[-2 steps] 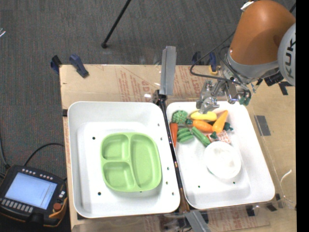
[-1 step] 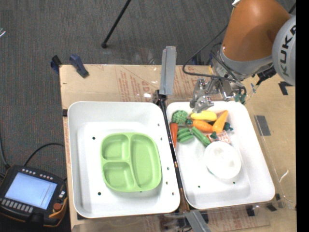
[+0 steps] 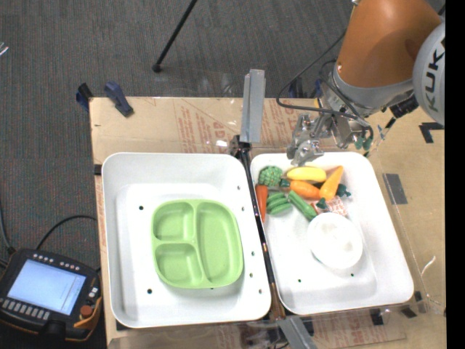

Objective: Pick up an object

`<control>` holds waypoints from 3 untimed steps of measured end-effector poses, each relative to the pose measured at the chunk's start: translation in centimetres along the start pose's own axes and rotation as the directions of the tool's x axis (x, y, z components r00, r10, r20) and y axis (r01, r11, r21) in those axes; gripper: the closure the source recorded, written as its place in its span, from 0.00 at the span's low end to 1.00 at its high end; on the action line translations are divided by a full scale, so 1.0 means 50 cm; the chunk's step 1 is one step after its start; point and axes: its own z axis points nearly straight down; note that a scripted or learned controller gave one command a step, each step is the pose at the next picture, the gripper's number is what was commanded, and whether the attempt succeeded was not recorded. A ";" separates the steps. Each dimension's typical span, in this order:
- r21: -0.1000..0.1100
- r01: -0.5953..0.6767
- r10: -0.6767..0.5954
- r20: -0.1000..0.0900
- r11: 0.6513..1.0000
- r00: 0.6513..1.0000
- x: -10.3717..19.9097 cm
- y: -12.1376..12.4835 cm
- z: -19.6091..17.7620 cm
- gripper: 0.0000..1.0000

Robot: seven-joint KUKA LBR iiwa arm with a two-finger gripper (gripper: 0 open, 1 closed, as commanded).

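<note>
The right bin (image 3: pixel 385 267) holds a cluster of toy food at its far end: a yellow banana (image 3: pixel 306 174), an orange carrot (image 3: pixel 331 182), another orange piece (image 3: pixel 304 190), a green broccoli (image 3: pixel 270 176), green pods (image 3: pixel 278 203) and a thin carrot (image 3: pixel 261 198) by the left wall. A white bowl (image 3: pixel 335 241) sits nearer the front. My gripper (image 3: pixel 306 151) hangs above the far edge of this bin, just behind the banana, fingers pointing down with nothing visibly between them.
The left bin (image 3: pixel 123 195) holds a green divided plate (image 3: pixel 197 243). A grey upright post (image 3: pixel 252 107) stands behind the gap between the bins. A teach pendant (image 3: pixel 47 288) lies at the lower left off the bench.
</note>
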 end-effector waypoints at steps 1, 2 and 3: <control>0.000 0.054 -0.054 -0.006 0.999 0.998 -0.002 0.071 0.005 1.00; -0.001 0.054 -0.054 -0.001 0.999 0.999 -0.005 0.072 -0.016 1.00; -0.006 0.642 -0.643 -0.006 0.766 0.766 0.005 -0.037 0.053 1.00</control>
